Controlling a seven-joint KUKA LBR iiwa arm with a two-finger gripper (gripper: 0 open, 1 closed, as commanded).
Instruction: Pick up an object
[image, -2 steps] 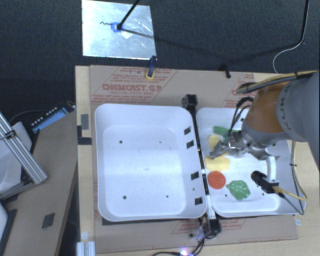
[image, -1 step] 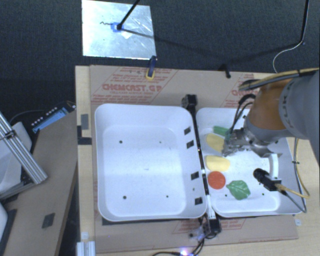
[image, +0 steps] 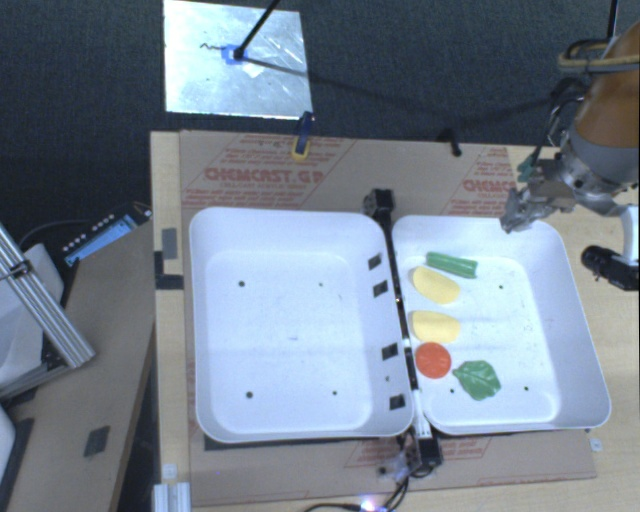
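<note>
- The jaws (image: 520, 212) hang over the far right corner of the right bin (image: 560, 400), near its rim; they are too small and blurred here to tell whether they are released or clenched, and nothing shows between them.
- Nearest to them lies a green oblong piece (image: 452, 265), on the bin floor toward the far side, well apart from the jaws.
- Just beside it, toward the near side, sit two yellow pieces (image: 437, 287), one after the other, then an orange round piece (image: 433, 360) close to the divider, and a green leafy piece (image: 477, 379) next to that.
- The left bin (image: 290, 330) stands alongside on the desk (image: 270, 165).
- No pick has been made yet, in my judgement; any of the five would serve.
- Risks: the pieces lie flat and crowded, so a descent could nudge a neighbour or close on two at once; the orange one lies near the bin wall, which may block a finger; starting from the corner, a low approach could clip the rim.
</note>
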